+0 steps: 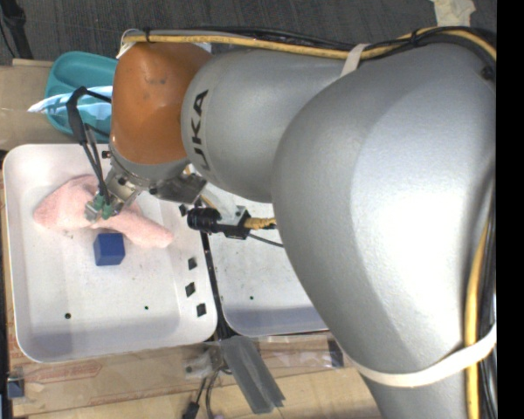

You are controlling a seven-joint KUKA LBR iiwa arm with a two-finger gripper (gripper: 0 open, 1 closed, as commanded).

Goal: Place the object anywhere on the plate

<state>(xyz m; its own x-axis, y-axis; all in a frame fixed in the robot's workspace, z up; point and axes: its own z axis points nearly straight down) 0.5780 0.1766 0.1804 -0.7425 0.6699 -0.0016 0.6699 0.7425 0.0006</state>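
The gripper hangs over the pink plate in the left bin. Its tip is a small greenish blur under the orange wrist band, and I cannot tell whether it is wide, narrow or closed on anything. The blue cube, which I take to be the task's object, lies on the bin floor just below the gripper in the view. It is close against the plate's near edge, and I cannot tell whether it touches it or overlaps it.

Judging from this, the main risk is a descent that lands on the plate instead of the cube, since the gripper sits above the pink surface and the cube is off to one side. That would press or drag the plate and leave the cube where it is. A grasp taken slightly off centre could also nudge the cube away across the smooth white floor, or pinch the plate's rim along with it.

Much is hard to make out. The arm's grey bulk covers most of the right bin and whatever is in it. The wrist hides the part of the plate beyond the gripper, so its full outline is unclear. A teal object above the gripper, outside the bin, is partly cut off by the arm and cannot be identified
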